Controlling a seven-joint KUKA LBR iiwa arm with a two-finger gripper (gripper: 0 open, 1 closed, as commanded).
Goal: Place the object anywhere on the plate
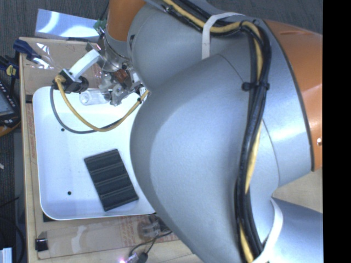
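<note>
Arm comes in from the right, big grey links across most of the view. Orange band sits above the wrist near top centre. Black and yellow cable bundle runs along the upper link, strapped down with a white tie. Wrist points down-left. Pincer at upper left, low over the surface, yellow cable looping out beneath it. Pincer detail too cluttered to read.

A dark grey rectangular ribbed object lying flat and slantwise on the floor of the left white bin, toward its near edge, well apart from the bin's far wall
</note>
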